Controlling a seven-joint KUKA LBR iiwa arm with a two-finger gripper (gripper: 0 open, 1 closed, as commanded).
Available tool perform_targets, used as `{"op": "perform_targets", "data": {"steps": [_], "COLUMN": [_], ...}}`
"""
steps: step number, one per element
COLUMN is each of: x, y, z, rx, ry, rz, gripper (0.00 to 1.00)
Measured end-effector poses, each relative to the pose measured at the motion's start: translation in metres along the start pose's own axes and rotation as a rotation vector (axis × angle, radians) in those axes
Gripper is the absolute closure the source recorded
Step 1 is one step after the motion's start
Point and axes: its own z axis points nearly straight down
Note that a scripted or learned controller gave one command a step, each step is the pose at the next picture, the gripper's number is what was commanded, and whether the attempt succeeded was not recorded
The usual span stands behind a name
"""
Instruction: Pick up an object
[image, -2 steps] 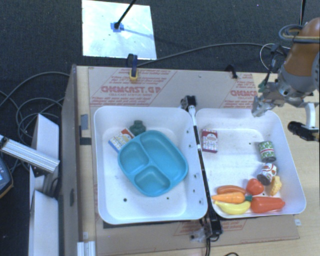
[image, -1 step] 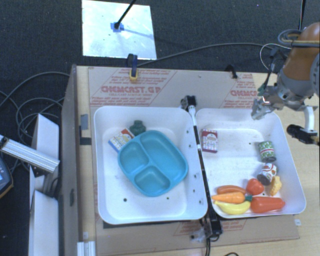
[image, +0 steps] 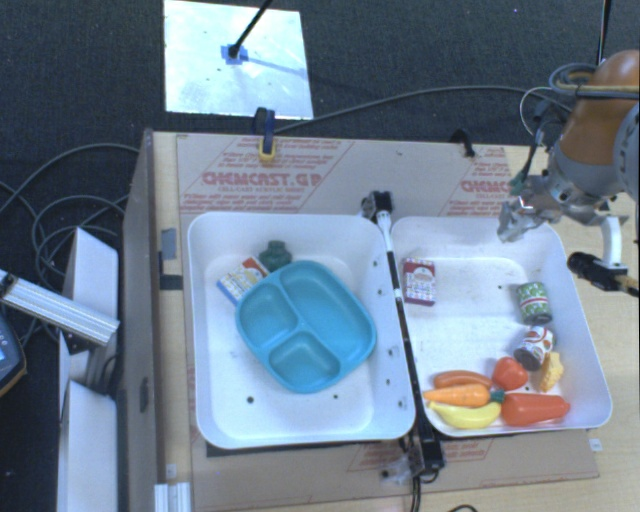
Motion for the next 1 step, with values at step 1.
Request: {"op": "perform_targets", "data": {"steps": [1], "x": [-0.0284], "y": [0.0001], "z": [-0.0188], "rx": [-0.001], "ry": [0.000], "rz": [0.002], "gripper": [1.00]}}
